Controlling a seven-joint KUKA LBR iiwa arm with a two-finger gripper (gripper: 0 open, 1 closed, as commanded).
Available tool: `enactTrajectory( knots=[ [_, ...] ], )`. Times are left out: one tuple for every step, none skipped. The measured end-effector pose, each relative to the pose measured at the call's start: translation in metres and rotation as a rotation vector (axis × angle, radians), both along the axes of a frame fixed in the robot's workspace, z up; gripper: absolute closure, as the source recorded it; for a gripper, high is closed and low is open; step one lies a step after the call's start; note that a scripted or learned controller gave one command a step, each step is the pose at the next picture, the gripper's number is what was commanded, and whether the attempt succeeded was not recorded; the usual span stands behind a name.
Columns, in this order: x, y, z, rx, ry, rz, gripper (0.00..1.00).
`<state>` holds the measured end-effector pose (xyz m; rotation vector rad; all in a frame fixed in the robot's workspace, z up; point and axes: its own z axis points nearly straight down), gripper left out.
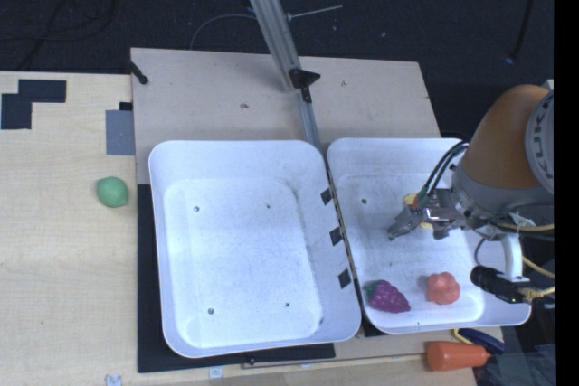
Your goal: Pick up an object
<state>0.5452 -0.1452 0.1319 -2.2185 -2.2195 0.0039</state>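
1. Orange object (457,354) lies nearest, on the counter's near edge.
2. Robot hand (407,226) hovers low over the right bin (380,160); grip state unclear.
3. Purple object (388,296) and red object (442,287) sit nearer, at the bin's near wall.
4. Best approach: centre over one, then descend.

A single fixed camera looks down at a slant from above the table (54,267), set far enough back to take in both white bins: the left bin (172,163) and the right bin (380,154) sit centre frame. The arm (507,149) enters from the right edge; dark floor (136,4) fills the top.
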Motion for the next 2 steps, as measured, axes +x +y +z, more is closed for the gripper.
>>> enactTrajectory(
  knots=[
    [0.0, 0.0, -0.04, -0.001, -0.005, 0.0, 0.0],
    [0.001, -0.001, -0.029, -0.001, -0.007, -0.002, 1.0]
  ],
)
